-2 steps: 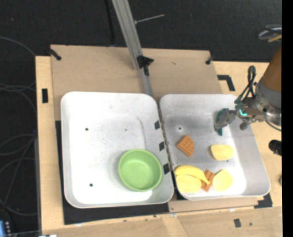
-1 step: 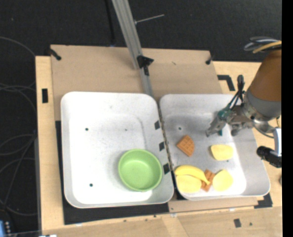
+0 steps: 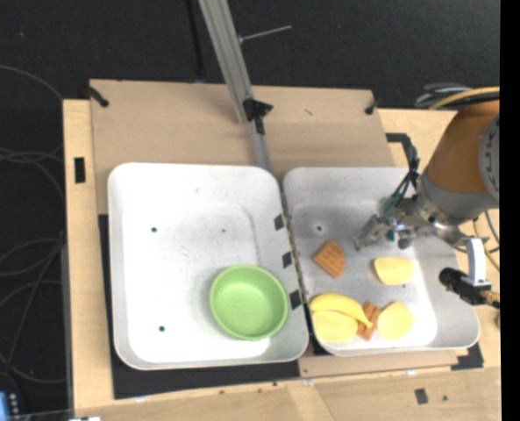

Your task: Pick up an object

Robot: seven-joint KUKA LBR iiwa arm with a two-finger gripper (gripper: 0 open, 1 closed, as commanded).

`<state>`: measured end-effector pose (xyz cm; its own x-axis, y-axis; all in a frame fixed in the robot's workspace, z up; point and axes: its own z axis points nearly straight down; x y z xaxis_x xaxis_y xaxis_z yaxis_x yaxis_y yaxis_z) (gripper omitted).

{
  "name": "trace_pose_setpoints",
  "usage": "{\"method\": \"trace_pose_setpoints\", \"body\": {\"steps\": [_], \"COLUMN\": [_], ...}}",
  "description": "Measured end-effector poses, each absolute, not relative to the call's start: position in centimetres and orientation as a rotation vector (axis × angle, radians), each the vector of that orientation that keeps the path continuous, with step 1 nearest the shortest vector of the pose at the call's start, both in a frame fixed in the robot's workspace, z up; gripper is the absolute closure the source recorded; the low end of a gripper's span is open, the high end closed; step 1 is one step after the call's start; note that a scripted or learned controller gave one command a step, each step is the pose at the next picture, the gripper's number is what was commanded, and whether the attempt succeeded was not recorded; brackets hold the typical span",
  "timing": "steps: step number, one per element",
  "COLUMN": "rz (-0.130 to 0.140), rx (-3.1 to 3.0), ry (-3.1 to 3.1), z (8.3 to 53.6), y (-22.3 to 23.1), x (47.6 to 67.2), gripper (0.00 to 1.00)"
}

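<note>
From the camera view above the bench, two shallow white bins sit side by side. The left bin (image 3: 154, 191) carries a green bowl (image 3: 249, 301) toward its five o'clock corner. The right bin (image 3: 330, 191) holds the small things. An orange waffle-shaped piece (image 3: 330, 258) lies near its centre. A pale yellow lump (image 3: 394, 270) lies at three o'clock from that. Along the bin's six o'clock edge a yellow banana-like piece (image 3: 334, 316), a small orange bit (image 3: 367, 316) and another yellow lump (image 3: 395, 320) press close together.

The arm (image 3: 461, 160) comes in from three o'clock, and its gripper (image 3: 384, 231) hangs over the right bin, at about eleven o'clock from the pale yellow lump and near it. Nothing can be seen between its fingers, and whether they stand wide or narrow cannot be told from this slant.

The nearest candidate for picking is the pale yellow lump. It is probably a light, hard plastic toy, smooth and rounded, so it may squirt out of a pinch taken off-centre. The soundest hold is likely across its narrower width, squarely over its middle. The waffle piece lies flat and thin, which probably makes its edges harder to catch. The three crowded pieces leave little room for fingers.
</note>
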<state>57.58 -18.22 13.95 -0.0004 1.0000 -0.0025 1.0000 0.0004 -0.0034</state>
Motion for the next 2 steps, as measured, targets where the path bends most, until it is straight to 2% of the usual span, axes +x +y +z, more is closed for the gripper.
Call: {"method": "trace_pose_setpoints", "body": {"steps": [1,2], "rz": [0.005,-0.003], "rx": [-2.223,-2.228], "ry": [-2.223,-2.223], "z": [9.9,11.2], "y": [-18.4,-18.4], "x": [57.6,57.7], "gripper": [0.0,1.0]}}
